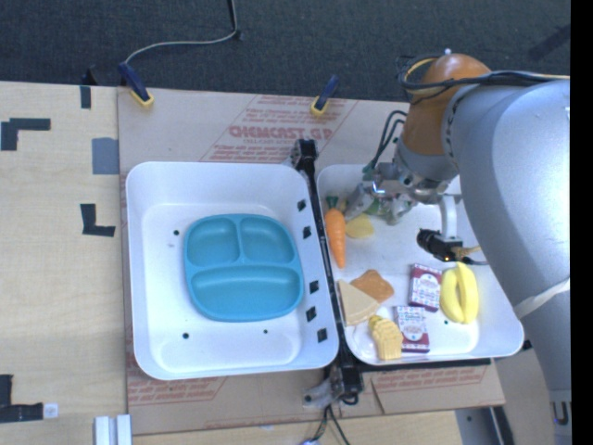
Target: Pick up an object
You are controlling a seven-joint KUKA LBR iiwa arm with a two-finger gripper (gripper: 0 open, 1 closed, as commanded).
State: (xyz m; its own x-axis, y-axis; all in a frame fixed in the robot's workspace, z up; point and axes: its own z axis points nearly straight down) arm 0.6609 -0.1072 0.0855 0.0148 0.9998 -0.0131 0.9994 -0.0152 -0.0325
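Single arm (505, 165) reached in from the right, end effector (383, 198) low over the far-left corner of the right bin (400, 247). Grip state: could not tell, the wrist blocked it.

Directly by the end effector were a small green item (357, 204) and a yellow item (359, 227), the two just beside each other; whether either was touched, unclear. Carrot (335, 237) lay along the bin's left wall, just beside the yellow item.

Rest of the right bin: orange wedge (376, 285) overlapping a pale bread slice (353, 302), corn piece (385, 337) near the front edge, two red packets (425, 288) (412, 328), and a banana (460, 293) on the right side. All lay on the bin floor.

Left bin (157, 213) held a blue divided plate (246, 267), flat, roughly centred. Both bins sat on a cardboard sheet (278, 133) on the desk (56, 248).
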